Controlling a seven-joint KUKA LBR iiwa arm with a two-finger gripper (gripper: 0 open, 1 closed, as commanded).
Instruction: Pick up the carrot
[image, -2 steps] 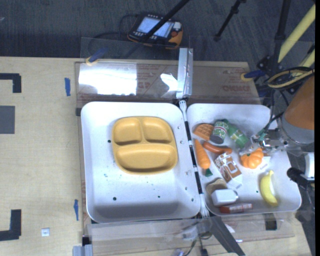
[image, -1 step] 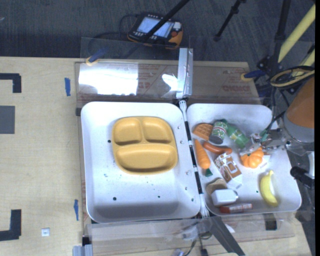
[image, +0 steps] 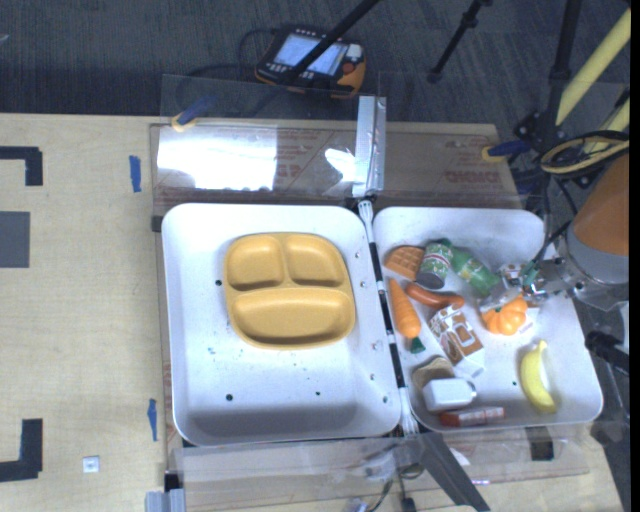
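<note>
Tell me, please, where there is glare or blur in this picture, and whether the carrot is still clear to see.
Camera view: strong glare on the clear sheet behind the left bin; the carrot by the right bin's left wall is evenly lit and sharp; the gripper at the right looks small and blurred.

Carrot (image: 404, 310) lies near right bin's (image: 585, 400) left wall, beside sausage (image: 435, 296). Gripper (image: 528, 282) low over orange fruit (image: 505, 317), perhaps touching. Yellow tray (image: 289, 287) in left bin (image: 200, 380).
</note>
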